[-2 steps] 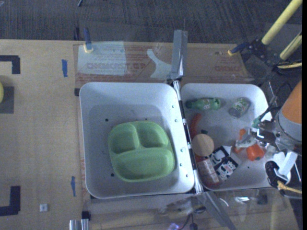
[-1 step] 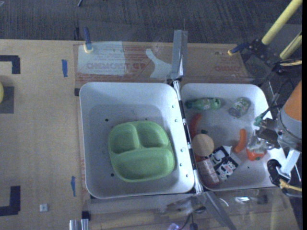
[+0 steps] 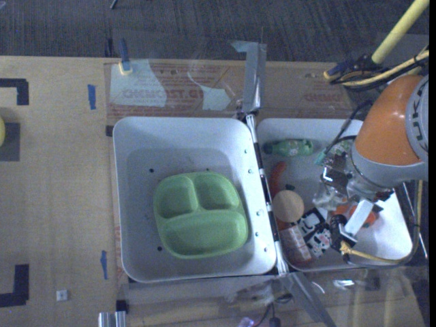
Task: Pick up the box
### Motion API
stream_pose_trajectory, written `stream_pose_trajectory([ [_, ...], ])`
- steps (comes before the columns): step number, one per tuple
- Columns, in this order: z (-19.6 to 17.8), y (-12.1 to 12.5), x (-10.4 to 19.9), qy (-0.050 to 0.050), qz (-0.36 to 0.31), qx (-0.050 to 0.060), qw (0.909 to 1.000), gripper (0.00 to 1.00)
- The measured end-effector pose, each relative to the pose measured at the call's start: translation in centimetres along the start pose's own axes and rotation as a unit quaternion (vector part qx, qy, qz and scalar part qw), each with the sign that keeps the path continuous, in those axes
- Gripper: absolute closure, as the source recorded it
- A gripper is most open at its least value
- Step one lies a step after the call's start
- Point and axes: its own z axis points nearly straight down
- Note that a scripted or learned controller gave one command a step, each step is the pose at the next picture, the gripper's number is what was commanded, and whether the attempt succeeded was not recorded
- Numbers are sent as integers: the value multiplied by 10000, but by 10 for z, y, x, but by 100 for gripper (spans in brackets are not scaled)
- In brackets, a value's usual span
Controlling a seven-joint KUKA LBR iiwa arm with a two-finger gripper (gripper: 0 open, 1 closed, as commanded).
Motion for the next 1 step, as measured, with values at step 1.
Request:
stream_pose_trajectory([
  [1, 62, 4, -19, 56, 978, -160, 9951, 100],
])
